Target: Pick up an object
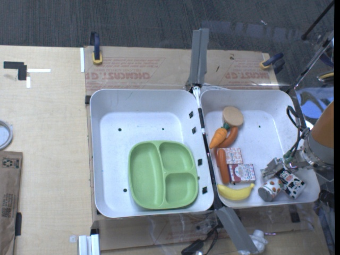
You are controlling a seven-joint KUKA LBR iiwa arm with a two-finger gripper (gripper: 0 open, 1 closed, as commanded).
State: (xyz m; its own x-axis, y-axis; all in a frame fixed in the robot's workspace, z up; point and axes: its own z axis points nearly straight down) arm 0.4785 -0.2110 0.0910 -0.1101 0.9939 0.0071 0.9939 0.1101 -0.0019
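Desk (48,116) carries 2 white bins (101,142); the left one holds a green plate (162,174). In the right bin: carrot (223,136), 2 cartons (236,163), banana (235,192), cup (270,189), with the hand (279,169) just above the cup; its grip cannot be made out

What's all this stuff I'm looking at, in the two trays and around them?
left bin: one, white, holds the plate
right bin: one, white, holds the toys
divided plate: one, green, left bin
carrot: one, orange, right bin
round wooden disc: one, tan, above the carrot
sausage: one, red-orange, right bin
small cartons: two, red and white, beside the sausage
banana: one, yellow, near edge
spotted mugs: two, white with dark spots, right corner
clamps: two, blue and yellow, far edge
arm: one, grey with orange, right
hand: one, above the mugs
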